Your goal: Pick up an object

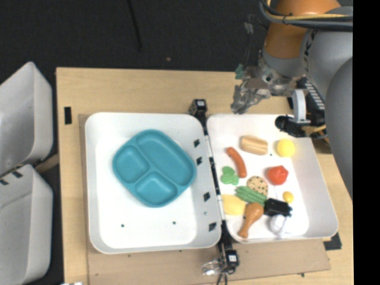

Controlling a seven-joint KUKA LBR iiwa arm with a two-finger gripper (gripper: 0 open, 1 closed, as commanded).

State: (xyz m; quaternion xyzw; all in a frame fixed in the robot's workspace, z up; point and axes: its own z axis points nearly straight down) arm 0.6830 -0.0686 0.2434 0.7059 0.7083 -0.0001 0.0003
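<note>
My gripper (pixel 240 104) hangs above the far edge of the right bin (pixel 317 186), with nothing seen between its fingers. In that bin lie several toy foods: a bread roll (pixel 254 144), a red sausage (pixel 236 161), a yellow lemon (pixel 285 148), a red pepper (pixel 277 174), a green broccoli piece (pixel 228 175), a speckled cookie (pixel 257 185), a green bean pod (pixel 250 195), a chicken drumstick (pixel 251 216), a yellow piece (pixel 232 205), a small yellow ball (pixel 288 197) and a black object (pixel 277 207). All of them lie nearer the camera than the gripper.
The left bin (pixel 104 218) holds a blue divided plate (pixel 154 167). A black hinge strip with clips (pixel 208 171) runs between the bins. The arm's grey and orange body (pixel 297 22) fills the upper right. White padded shapes (pixel 21 117) stand at the left.
</note>
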